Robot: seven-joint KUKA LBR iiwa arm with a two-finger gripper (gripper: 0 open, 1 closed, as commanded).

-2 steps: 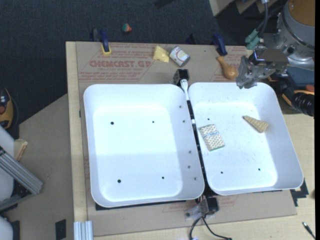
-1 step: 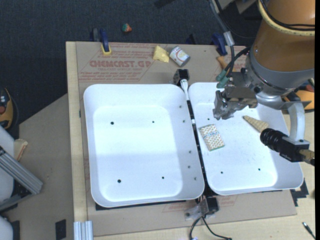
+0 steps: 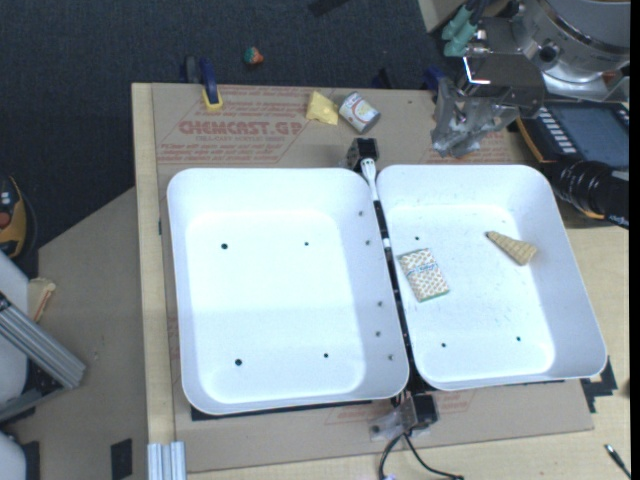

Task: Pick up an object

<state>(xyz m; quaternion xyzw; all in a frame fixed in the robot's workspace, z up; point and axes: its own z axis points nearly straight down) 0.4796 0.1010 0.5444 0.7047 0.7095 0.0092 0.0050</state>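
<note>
Seen from above, the arm's tool (image 3: 462, 128) hangs over the table (image 3: 100, 298) just beyond the far rim of the right bin (image 3: 560, 298); whether it is wide or narrow cannot be told. Inside that bin lie a small patterned packet (image 3: 423, 274), near the divider, and a tan wedge (image 3: 512, 248) farther right. The left bin (image 3: 190, 298) sits alongside.

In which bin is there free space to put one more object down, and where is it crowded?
The left bin has a bare floor from wall to wall. In the right bin, the front half is free; its middle holds the patterned packet and the tan wedge. The gripper hangs over the board behind that bin.
</note>
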